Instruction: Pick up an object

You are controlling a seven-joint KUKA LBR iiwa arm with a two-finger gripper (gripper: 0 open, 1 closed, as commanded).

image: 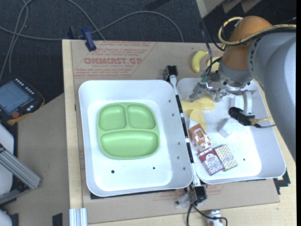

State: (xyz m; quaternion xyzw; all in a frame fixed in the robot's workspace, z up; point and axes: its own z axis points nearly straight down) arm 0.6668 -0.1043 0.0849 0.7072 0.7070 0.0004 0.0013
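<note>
While the tool point(214, 89) hangs low over the far corner of the right bin point(263, 166), nearest the left bin point(89, 126), its state impossible to tell, a yellow wedge point(196, 106) lies just beside it toward the near edge, pointing along the bins' shared wall
</note>
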